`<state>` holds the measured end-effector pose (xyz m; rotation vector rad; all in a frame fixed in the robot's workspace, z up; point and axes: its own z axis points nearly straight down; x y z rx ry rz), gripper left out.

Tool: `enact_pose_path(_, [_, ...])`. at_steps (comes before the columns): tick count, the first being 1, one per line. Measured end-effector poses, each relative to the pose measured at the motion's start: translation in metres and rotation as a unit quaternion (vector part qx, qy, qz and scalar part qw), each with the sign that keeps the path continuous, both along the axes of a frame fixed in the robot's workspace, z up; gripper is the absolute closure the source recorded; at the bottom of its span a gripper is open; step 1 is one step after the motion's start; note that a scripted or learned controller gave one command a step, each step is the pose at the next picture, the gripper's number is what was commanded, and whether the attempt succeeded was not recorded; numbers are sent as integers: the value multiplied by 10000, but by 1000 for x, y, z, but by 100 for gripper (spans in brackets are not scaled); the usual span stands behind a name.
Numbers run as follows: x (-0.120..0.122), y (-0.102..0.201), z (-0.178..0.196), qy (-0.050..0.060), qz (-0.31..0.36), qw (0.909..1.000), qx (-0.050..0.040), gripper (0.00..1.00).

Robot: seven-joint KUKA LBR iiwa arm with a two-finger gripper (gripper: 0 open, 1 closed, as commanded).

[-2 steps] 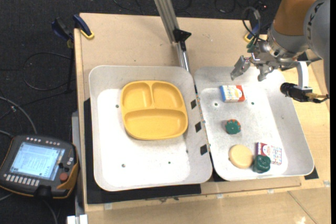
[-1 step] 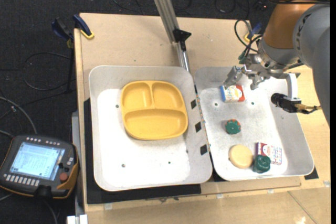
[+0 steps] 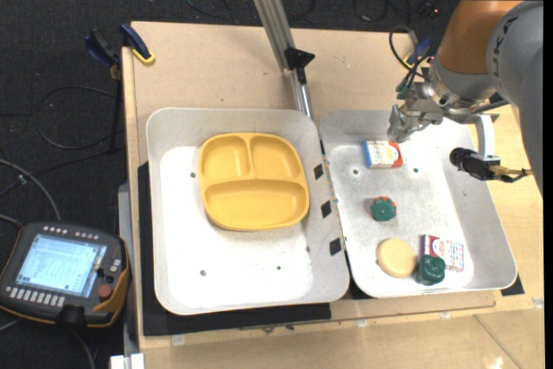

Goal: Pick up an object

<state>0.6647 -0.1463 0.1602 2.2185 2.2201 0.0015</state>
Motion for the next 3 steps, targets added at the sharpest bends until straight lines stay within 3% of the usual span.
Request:
enact_pose_path(2, [-6,-4,111,-27,2,10000,-3,100])
enact_pose_path(3, [-5,-4,139,-13,4,10000,2,100])
